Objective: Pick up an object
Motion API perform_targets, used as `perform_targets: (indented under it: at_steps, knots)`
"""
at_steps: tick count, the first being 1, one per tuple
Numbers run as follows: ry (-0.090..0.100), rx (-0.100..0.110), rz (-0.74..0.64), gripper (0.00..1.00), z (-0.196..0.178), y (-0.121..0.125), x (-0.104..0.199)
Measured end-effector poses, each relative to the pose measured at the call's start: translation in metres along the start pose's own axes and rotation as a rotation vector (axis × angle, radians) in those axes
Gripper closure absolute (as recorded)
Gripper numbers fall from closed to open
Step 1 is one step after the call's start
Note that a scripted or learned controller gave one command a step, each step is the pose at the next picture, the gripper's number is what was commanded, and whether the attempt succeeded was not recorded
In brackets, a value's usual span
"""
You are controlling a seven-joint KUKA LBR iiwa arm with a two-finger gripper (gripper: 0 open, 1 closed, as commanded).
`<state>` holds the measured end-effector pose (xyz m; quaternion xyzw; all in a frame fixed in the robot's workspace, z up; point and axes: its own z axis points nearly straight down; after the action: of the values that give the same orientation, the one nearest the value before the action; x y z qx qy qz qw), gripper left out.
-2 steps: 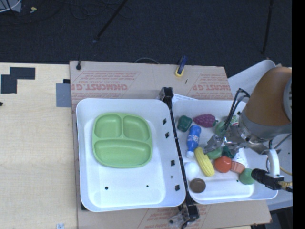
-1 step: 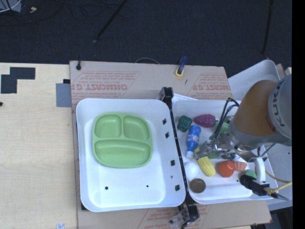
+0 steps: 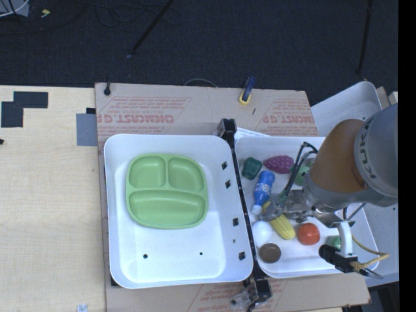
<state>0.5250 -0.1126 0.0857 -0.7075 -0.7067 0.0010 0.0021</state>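
Observation:
The right bin [image 3: 296,270] holds several small objects: a blue bottle [image 3: 263,187], a dark green piece [image 3: 252,168], a purple piece [image 3: 279,163], a yellow corn cob [image 3: 283,227], a red tomato [image 3: 309,233], a brown ball [image 3: 270,253] and a white piece [image 3: 261,230]. My gripper [image 3: 281,208] hangs low over the middle of this bin, just above the corn cob and to the right of the blue bottle. The wrist and cables hide what lies directly under it.
The left bin [image 3: 130,259] carries a light green divided plate [image 3: 167,191]. A black divider [image 3: 237,194] runs between the bins. The grey and orange arm [image 3: 348,161] covers the right bin's far right part. A small green item [image 3: 333,242] lies near that bin's right rim.

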Motion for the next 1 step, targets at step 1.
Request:
perform_targets:
  at_steps: [1]
  knots:
    - [0.001,0.0,0.007,1.0,-0.0117,-0.0003,-0.0017]
